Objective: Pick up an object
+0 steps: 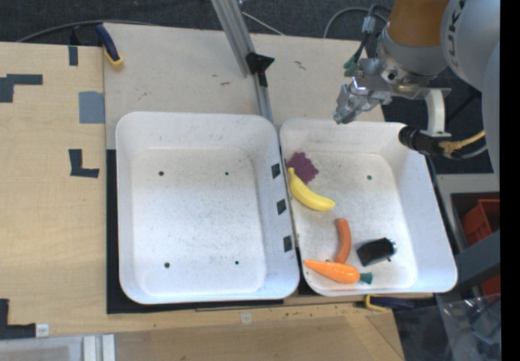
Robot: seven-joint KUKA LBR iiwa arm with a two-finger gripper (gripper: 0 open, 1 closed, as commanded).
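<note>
The grey arm's two-finger gripper (348, 110) hung above the far rim of the right-hand shallow white bin (410, 189), and nothing was visible between its tips; whether it stood open or shut could not be told from this slant.

All 5 candidates lay in that right bin. A small purple toy cluster, perhaps grapes (302, 164), sat near the dividing wall, with a yellow plastic banana (309, 194) touching or just beside it. Nearer the front lay a short orange-red sausage-shaped piece (343, 239), a small black block (376, 250) just beside it, and an orange toy carrot with a green tip (334, 271) against the front wall.

These looked like light, stiff, smooth play food, likely to slip or roll under a poor pinch. The banana seemed the best target: taken across its narrow middle, away from the wall. The left-hand white bin (130, 189) held none of them.
</note>
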